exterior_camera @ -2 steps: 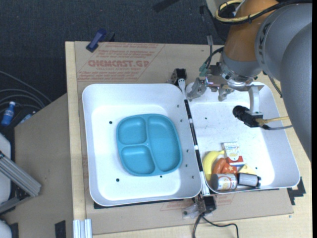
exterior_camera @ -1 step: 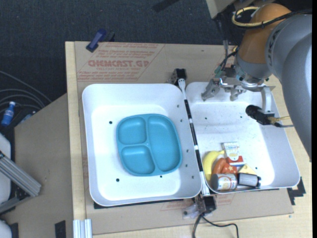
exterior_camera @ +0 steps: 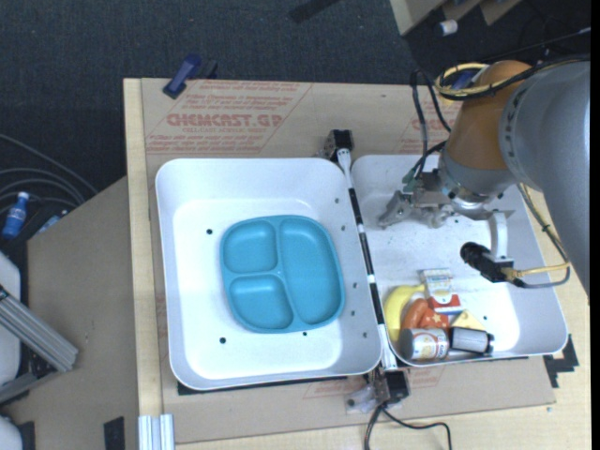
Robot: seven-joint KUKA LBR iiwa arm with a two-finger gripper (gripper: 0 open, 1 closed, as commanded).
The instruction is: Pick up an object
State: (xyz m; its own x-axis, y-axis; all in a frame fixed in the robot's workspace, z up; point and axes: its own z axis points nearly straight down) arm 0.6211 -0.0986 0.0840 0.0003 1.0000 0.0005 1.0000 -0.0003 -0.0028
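White bins (exterior_camera: 187, 195), two; one blue tray (exterior_camera: 279, 272); hand (exterior_camera: 419, 207) state unclear.

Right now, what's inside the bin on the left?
The left bin holds a blue divided plate, lying flat near the middle. Whatever lies beneath the plate is covered.

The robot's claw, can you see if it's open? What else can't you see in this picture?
- Gripper: seen from above, under the arm's wrist; open or shut cannot be told.
- Pile of objects in the right bin's near corner: they overlap, so the ones underneath are partly hidden.
- Labels on the can: too small to read.
- Right bin's far side: covered by the arm.
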